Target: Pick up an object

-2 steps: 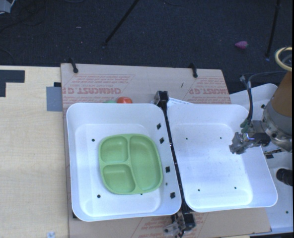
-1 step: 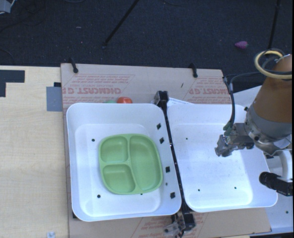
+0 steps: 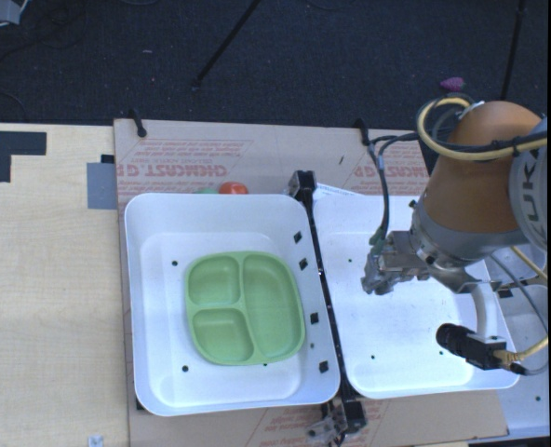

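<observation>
Under and around the gripper (image 3: 383, 273) spreads the bench (image 3: 43, 296), with a printed cardboard sheet (image 3: 257, 156) laid beneath both bins. The right bin (image 3: 396, 352) lies directly below the gripper, and the white floor there looks bare. The left bin (image 3: 154, 250) sits beyond the gripper toward the view's left. The grey and orange arm (image 3: 480, 184) rises behind the gripper on the view's right and hides that corner of the right bin.

Next in size is the green divided plate (image 3: 245, 307), the likeliest thing to pick. It lies flat in the middle of the left bin, well apart from the gripper and across the bins' shared edge from it. The gripper hangs low over the right bin, near its left wall. I cannot tell from this angle whether it is clenched or released, and nothing is visibly held in it.

By my judgement the task is barely begun: no object is lifted, and reaching, closing and raising all remain. A flat plate with a low rim may be hard to grasp from above.

A black rail (image 3: 313, 268) with clips runs between gripper and plate, and the arm would have to clear it to cross. Farther off, beyond the left bin's back wall, a small orange thing (image 3: 233, 189) lies on the cardboard, outside both bins.
</observation>
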Motion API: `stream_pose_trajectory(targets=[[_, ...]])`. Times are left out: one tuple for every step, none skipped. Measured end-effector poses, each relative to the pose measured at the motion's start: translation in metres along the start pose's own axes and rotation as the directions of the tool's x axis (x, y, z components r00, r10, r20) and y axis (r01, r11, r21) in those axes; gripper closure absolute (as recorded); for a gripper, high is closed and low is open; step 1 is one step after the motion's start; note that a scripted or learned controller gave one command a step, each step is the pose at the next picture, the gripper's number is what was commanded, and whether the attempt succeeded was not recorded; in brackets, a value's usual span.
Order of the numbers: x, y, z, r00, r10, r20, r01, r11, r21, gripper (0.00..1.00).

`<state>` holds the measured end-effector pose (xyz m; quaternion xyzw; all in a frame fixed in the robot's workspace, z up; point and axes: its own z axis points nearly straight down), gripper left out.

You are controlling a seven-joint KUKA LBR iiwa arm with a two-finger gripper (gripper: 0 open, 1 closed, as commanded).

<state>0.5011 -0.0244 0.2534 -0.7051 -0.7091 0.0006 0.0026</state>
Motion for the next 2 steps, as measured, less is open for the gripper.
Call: stream_pose_trajectory(targets=[[0.055, 0.0, -0.002, 1.0, 0.0, 0.001, 0.0, 1.0, 0.0, 1.0], [0.115, 0.004, 0.002, 1.0, 0.0, 0.002, 0.0, 1.0, 0.0, 1.0]])
